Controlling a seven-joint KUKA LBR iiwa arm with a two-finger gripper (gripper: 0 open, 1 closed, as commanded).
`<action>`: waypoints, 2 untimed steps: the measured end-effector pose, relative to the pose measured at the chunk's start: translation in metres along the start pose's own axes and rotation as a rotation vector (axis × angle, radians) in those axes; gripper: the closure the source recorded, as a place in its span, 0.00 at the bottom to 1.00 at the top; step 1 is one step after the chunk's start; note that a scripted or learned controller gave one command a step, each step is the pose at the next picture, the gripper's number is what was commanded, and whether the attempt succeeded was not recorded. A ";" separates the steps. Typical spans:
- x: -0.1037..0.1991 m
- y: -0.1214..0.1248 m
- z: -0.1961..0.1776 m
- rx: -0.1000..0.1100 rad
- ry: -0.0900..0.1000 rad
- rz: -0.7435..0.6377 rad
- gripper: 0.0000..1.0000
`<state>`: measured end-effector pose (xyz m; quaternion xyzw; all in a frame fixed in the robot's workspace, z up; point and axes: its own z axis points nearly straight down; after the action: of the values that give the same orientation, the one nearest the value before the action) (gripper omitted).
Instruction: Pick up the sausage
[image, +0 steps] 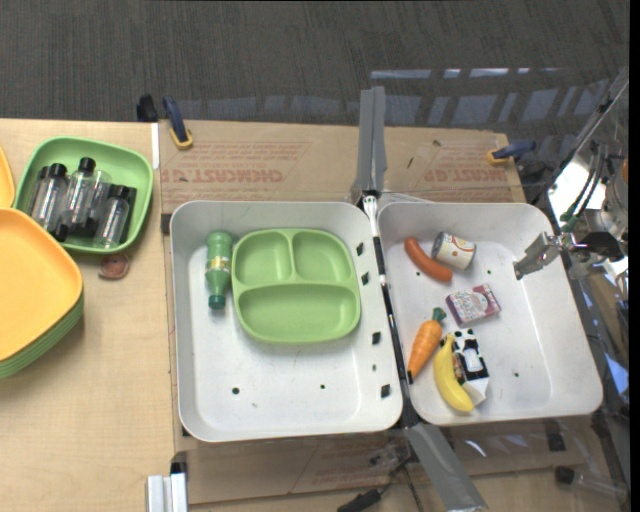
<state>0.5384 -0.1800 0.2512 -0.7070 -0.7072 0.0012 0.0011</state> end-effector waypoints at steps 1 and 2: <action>-0.001 0.000 -0.008 0.002 -0.001 -0.001 1.00; -0.001 0.000 -0.015 0.004 -0.001 -0.001 1.00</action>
<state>0.5387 -0.1814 0.2667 -0.7066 -0.7076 0.0030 0.0021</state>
